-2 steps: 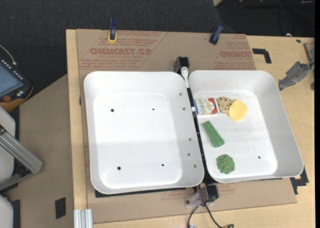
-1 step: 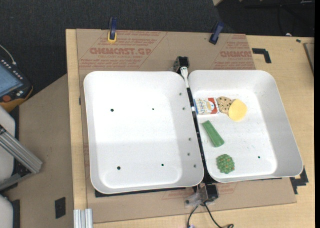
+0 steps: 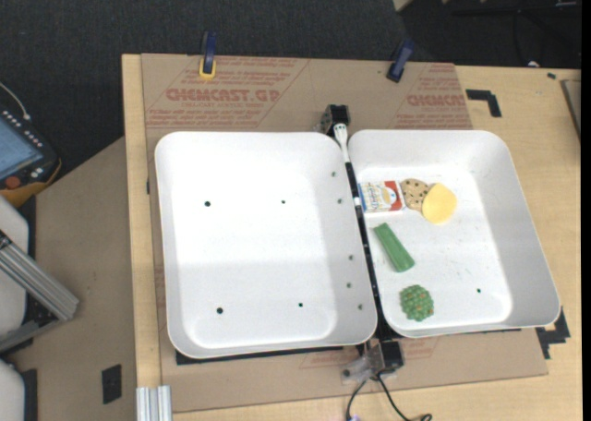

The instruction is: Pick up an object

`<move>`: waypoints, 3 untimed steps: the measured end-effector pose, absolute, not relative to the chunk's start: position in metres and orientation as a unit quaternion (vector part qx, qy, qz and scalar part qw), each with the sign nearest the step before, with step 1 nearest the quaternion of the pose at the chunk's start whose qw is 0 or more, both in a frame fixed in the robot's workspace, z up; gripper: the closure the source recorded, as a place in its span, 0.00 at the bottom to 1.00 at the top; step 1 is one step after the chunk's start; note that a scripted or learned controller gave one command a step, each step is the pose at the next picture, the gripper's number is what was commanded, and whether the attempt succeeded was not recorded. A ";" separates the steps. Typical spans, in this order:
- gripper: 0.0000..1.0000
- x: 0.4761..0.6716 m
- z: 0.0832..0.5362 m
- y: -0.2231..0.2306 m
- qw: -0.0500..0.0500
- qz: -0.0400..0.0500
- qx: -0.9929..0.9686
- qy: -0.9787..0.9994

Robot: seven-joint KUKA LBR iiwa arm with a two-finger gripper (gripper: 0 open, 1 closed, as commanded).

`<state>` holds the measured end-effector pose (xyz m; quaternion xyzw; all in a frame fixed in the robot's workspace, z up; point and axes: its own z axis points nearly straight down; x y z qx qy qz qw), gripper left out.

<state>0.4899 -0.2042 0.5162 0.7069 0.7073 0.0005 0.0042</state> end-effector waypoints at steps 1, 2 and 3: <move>0.00 0.490 0.516 -0.204 0.003 0.000 0.707 0.707; 0.00 0.480 0.534 -0.090 0.002 0.003 0.702 0.712; 1.00 0.480 0.544 -0.097 0.004 0.002 0.707 0.707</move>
